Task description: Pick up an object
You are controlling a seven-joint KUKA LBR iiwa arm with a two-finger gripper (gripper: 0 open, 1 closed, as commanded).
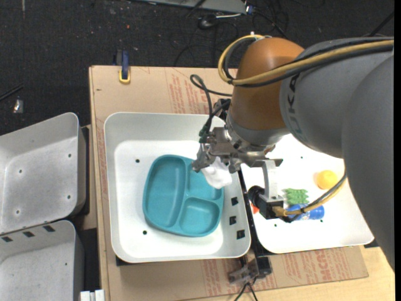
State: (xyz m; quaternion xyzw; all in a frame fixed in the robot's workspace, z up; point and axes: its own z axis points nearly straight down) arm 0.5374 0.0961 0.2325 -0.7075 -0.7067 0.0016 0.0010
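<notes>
In the camera view we see the hand (216,162) low over the left bin (119,168), at the right-hand edge of the teal divided plate (178,196). Just beneath it, touching the plate's upper right rim, lies a small white object (217,177), the thing we judge nearest for a pick. It sits directly under the hand and a little toward the bottom of the view, so the coming move turns on a short drop rather than any sideways reach. We cannot tell whether the hand is open or closed; the wrist and cabling hide that, and we cannot tell whether it touches the white object. The object looks lumpy, with no clear long axis.

In the right bin (338,237) we see a yellow ball (326,179), a green toy (296,196) and a blue piece (313,213), all well apart from the hand and to its right.
</notes>
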